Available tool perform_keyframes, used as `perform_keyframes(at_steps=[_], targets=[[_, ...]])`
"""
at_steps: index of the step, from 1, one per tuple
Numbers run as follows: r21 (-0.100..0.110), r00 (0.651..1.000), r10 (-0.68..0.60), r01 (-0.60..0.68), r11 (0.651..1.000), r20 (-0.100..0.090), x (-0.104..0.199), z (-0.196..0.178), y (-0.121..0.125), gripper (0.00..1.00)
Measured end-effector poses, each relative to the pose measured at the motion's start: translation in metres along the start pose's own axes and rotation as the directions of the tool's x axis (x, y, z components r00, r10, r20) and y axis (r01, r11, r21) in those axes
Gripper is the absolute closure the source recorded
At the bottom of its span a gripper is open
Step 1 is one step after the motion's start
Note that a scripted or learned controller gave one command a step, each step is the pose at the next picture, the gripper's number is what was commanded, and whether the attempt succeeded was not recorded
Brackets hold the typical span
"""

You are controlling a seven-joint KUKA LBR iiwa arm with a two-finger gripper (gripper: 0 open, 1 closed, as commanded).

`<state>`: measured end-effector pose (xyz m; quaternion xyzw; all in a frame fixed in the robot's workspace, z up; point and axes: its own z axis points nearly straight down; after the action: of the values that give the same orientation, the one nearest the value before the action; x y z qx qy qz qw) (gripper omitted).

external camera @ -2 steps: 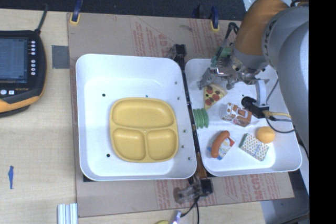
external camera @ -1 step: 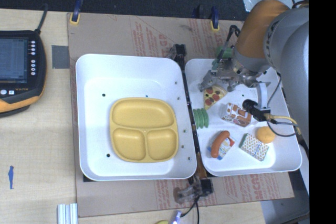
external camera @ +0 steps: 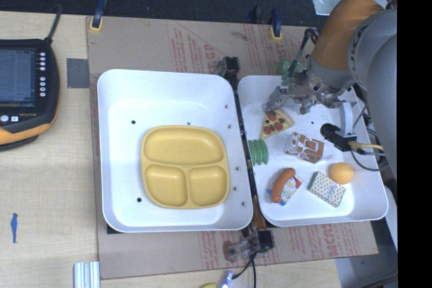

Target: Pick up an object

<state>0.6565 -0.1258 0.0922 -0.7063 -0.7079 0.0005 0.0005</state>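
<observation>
We saw a yellow tray (external camera: 184, 166) with three compartments lying in the left bin (external camera: 115, 145). A pendant (external camera: 25, 92) with a dark screen sat on the bench (external camera: 40, 199) at the left edge. Brown cardboard (external camera: 169, 44) lay under both bins, held by blue clamps (external camera: 98, 13) along its far edge.

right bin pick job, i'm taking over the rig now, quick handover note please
Gripper: low over the far-left part of the right bin; whether it is open or shut cannot be told.
Things: pizza slice just below the gripper; green piece, sausage, brown packet, patterned box and orange ball lie in the same bin. Yellow tray sits in the left bin.
Done: nothing lifted.
Left: grasp and lift one object.
</observation>
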Motion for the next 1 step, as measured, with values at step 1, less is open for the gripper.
perform_keyframes(at_steps=[1], targets=[[0.003, 1.000, -0.003, 0.003, 1.000, 0.000, 0.0336, 0.0004, -0.0003, 0.00]])
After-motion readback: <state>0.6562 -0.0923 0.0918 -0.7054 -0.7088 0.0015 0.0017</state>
